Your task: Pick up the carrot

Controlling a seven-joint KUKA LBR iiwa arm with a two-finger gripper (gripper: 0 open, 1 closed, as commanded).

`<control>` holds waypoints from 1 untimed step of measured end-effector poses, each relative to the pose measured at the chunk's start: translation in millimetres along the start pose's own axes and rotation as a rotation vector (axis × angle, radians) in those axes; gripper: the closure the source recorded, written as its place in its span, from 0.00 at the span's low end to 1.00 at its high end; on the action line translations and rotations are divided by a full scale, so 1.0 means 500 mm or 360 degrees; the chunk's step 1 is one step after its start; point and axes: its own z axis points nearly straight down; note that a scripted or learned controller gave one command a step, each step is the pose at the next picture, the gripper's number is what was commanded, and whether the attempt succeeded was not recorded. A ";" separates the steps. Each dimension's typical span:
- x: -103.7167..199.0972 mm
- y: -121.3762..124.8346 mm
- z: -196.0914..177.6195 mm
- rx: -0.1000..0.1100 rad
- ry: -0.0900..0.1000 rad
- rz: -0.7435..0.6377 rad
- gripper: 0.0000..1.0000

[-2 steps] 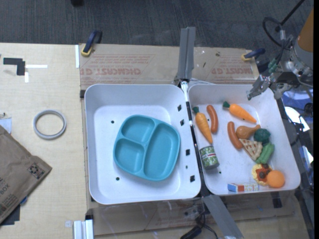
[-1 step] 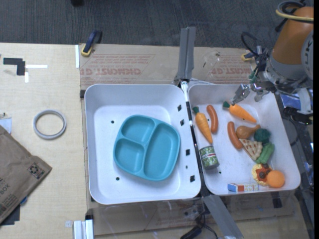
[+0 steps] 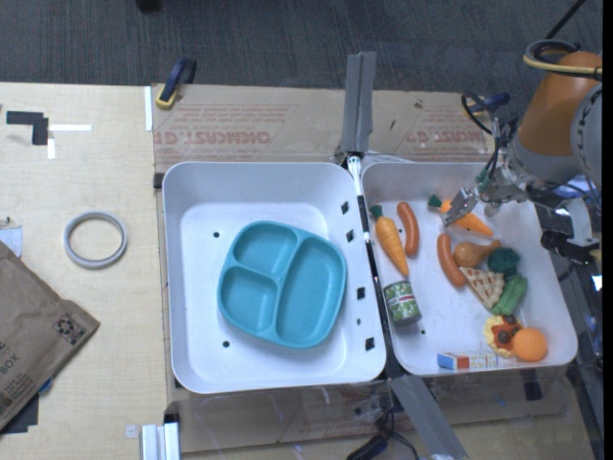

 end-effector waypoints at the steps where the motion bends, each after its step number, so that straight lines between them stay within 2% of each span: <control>1: -0.001 -0.003 -0.012 0.0013 0.0004 0.0001 1.00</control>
